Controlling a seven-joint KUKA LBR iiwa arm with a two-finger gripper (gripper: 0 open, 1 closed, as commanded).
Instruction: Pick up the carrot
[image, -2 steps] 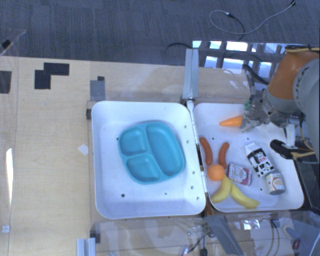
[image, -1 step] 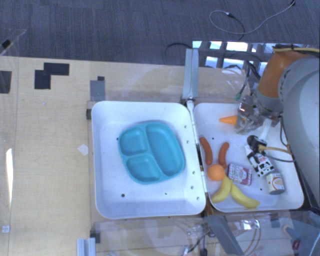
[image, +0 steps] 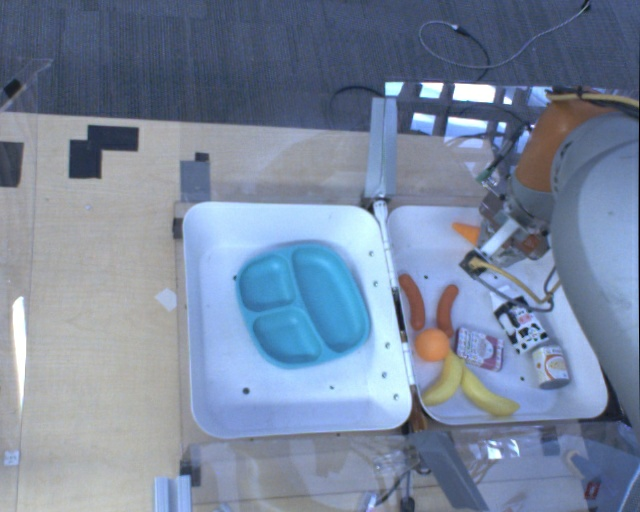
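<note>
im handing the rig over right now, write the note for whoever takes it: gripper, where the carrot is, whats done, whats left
Gripper: low over the back of the right bin, right beside the carrot; whether the jaws are open or shut cannot be told from this view.
Carrot: lying on the bin floor near the back wall, orange tip showing left of the gripper, not seen between the jaws.
Other items in that bin: two sausages, an orange, bananas, small cartons. Left bin holds a blue divided plate.
Done: approach to the carrot.
Left: grasp and lift.

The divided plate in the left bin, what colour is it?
Light blue, plain; the camera view shows the divided plate clearly.
</note>
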